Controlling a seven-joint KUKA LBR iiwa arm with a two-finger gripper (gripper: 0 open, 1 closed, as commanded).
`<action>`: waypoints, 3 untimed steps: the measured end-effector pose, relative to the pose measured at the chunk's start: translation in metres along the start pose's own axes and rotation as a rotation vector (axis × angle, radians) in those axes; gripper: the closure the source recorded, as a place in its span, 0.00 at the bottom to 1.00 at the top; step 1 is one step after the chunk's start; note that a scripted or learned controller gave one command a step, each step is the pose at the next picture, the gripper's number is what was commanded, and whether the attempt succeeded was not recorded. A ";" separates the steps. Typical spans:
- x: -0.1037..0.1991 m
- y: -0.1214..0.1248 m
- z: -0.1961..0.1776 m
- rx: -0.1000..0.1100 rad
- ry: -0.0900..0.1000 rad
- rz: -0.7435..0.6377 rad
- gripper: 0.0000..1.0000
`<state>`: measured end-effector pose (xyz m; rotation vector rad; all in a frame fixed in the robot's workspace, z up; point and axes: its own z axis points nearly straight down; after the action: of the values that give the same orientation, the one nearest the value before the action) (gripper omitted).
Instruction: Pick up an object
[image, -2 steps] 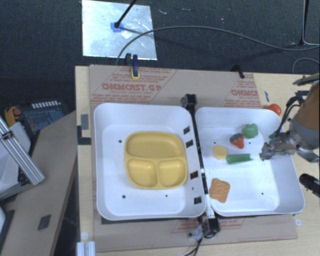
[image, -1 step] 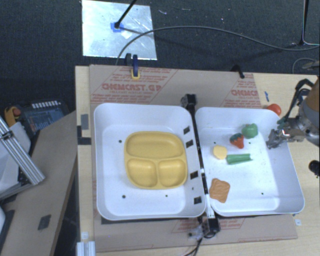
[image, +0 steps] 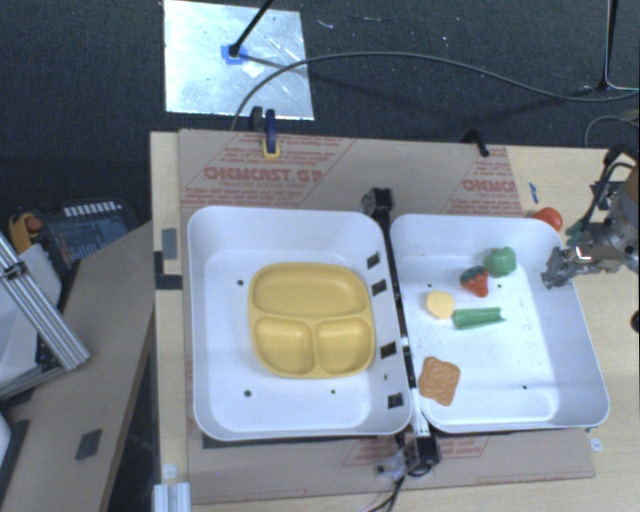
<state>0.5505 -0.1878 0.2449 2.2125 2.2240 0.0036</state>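
Observation:
The right bin (image: 570, 400) holds several small toy foods: a green round piece (image: 500, 261), a red piece (image: 475, 282), a pale yellow piece (image: 439, 304), a long green piece (image: 477, 317) and a brown cookie-like piece (image: 439, 380) near the front left corner. My gripper (image: 562, 267) hangs at the right bin's far right rim, right of the green round piece, with nothing seen in it. An orange-red ball (image: 547, 217) lies just outside the bin's back right corner.
The left bin (image: 215, 300) holds a yellow divided tray (image: 305, 318). A black divider with clips (image: 385, 290) runs between the bins. Cardboard (image: 330, 170) lies under both. Cables cross the dark floor behind.

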 end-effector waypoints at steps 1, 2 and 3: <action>0.057 0.010 0.008 0.002 0.003 -0.005 1.00; 0.110 0.016 0.018 0.003 0.003 -0.005 1.00; 0.167 0.010 0.009 0.003 0.004 -0.006 1.00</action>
<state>0.5594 -0.0209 0.2356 2.2096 2.2337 0.0052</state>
